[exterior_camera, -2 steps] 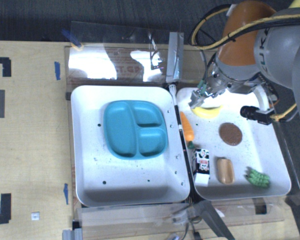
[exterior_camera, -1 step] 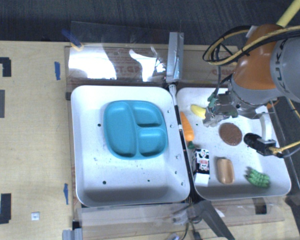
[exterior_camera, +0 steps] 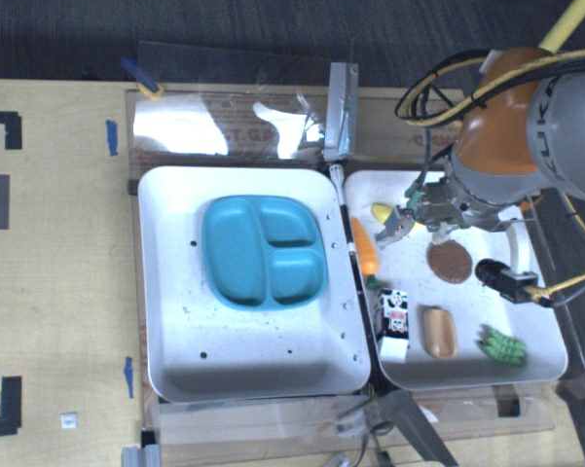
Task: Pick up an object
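Note:
My gripper (exterior_camera: 401, 220) hangs over the far left part of the right bin (exterior_camera: 550, 358), beneath the arm's orange band. Just left of it lies a small yellow piece (exterior_camera: 381, 210), partly hidden by the gripper. An orange carrot (exterior_camera: 366, 247) lies along the bin's left wall. A brown round disc (exterior_camera: 450, 261) sits right of the gripper. Nearer the front are a black-and-white carton (exterior_camera: 394, 322), a tan bread roll (exterior_camera: 439, 331) and a green leafy item (exterior_camera: 503, 346). I see nothing held in the gripper.
The left bin (exterior_camera: 165, 348) holds a blue divided plate (exterior_camera: 264, 250). A black cable plug (exterior_camera: 498, 276) and yellow cables hang off the arm over the right bin's right side. A metal divider (exterior_camera: 340, 115) stands behind the bins.

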{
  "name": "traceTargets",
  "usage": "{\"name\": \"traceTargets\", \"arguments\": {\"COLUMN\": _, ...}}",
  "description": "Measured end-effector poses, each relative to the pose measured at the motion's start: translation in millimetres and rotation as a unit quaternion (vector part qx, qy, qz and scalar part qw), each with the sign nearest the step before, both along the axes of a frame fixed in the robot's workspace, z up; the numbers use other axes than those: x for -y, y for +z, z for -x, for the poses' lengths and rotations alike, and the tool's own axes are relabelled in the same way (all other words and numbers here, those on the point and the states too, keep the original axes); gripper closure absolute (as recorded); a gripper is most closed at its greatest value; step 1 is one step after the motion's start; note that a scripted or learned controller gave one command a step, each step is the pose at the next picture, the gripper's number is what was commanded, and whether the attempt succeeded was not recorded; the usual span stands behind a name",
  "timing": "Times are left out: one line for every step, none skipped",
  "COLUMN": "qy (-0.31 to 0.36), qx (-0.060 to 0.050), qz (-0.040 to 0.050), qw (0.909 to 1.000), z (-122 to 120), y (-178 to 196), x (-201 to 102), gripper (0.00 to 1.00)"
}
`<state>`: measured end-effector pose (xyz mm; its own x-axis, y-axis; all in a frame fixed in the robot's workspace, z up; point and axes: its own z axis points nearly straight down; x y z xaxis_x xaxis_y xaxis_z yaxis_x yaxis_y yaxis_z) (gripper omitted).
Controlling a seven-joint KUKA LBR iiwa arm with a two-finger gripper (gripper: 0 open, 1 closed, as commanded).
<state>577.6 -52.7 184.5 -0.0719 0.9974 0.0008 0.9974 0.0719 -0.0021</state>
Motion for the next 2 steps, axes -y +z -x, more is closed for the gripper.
{"name": "traceTargets", "arguments": {"qy": -0.016, "qx": 0.003, "qz": 0.0016, "qw": 0.9999, "z": -4.9, "y": 21.4, "x": 57.6, "gripper": 0.0}}
{"name": "traceTargets", "arguments": {"qy": 0.01, "qx": 0.005, "qz": 0.0016, "qw": 0.9999, "z": -19.6, "y": -96.2, "x": 111.0, "gripper": 0.0}}
